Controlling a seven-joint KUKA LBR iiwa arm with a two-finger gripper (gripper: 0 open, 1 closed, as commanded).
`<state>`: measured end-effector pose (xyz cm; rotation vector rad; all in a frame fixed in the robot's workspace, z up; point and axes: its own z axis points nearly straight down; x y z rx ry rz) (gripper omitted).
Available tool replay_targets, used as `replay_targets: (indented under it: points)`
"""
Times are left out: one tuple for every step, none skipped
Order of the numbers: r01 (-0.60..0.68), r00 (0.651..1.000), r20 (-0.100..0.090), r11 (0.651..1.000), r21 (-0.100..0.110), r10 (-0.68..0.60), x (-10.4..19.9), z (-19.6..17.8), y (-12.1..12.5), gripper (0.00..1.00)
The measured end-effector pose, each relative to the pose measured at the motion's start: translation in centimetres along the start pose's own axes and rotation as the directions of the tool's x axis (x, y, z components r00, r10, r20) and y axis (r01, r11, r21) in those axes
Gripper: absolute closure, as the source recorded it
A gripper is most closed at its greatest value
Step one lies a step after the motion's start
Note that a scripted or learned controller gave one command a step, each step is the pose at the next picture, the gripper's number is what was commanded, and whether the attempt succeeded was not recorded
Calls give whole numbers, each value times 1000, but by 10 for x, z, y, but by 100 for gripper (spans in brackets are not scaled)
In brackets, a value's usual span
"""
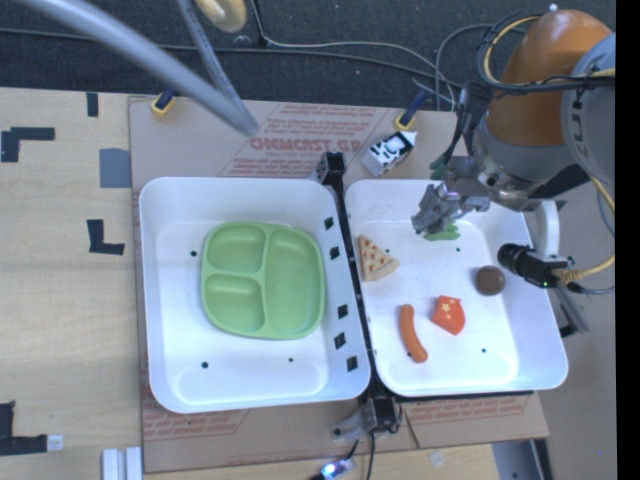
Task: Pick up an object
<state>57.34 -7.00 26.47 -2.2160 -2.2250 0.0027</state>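
- While the gripper [437, 219] hovered low, whether it stood open or shut I couldn't tell; a green piece [443, 233] lay directly beneath.
- It looked light and floppy; pinching its middle seemed best.

Small green object [443, 232] lies under gripper [436, 218].

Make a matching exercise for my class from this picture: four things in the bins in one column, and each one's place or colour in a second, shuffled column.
Things:
1. divided plate
2. pizza slice
3. sausage
4. brown ball

Descriptions:
A. orange-red, near the right bin's front
B. green, in the left bin
C. round, near the right bin's right wall
D. triangular, just right of the divider

Pairs: 1-B, 2-D, 3-A, 4-C
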Motion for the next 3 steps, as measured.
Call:
replay_targets:
  points:
    - [1,1000,0,1000,-1,-1,52,1,2,100]
    - [2,1000,-1,1000,-1,-2,105,5,11,100]
    - [1,1000,0,1000,2,-1,151,31,12,100]
